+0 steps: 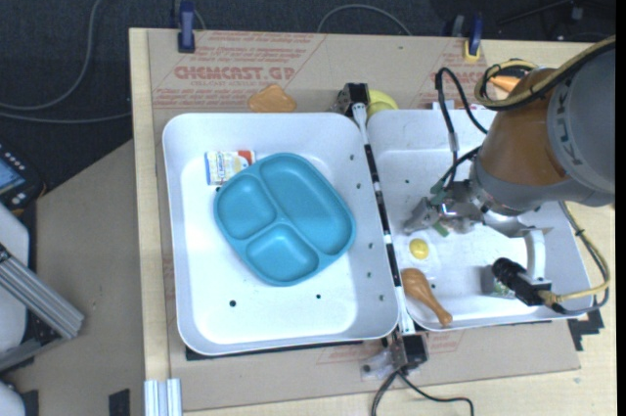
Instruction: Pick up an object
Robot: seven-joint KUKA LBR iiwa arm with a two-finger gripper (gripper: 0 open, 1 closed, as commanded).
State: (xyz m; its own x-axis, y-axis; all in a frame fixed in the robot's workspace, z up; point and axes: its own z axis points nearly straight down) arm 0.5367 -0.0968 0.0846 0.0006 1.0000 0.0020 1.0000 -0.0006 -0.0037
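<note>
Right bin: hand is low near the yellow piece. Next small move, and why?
Probably a short shift toward the near edge of the right bin, then down. The hand sits just up-view of the small yellow piece, apart from it, with nothing visibly held. The brown drumstick-shaped toy lies further along by the near rim, so the yellow piece looks the closer target.

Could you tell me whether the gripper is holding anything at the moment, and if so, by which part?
It cannot be told. The two-finger gripper sits low in the right white bin just above the small yellow round object, with nothing visibly in its grasp.
</note>
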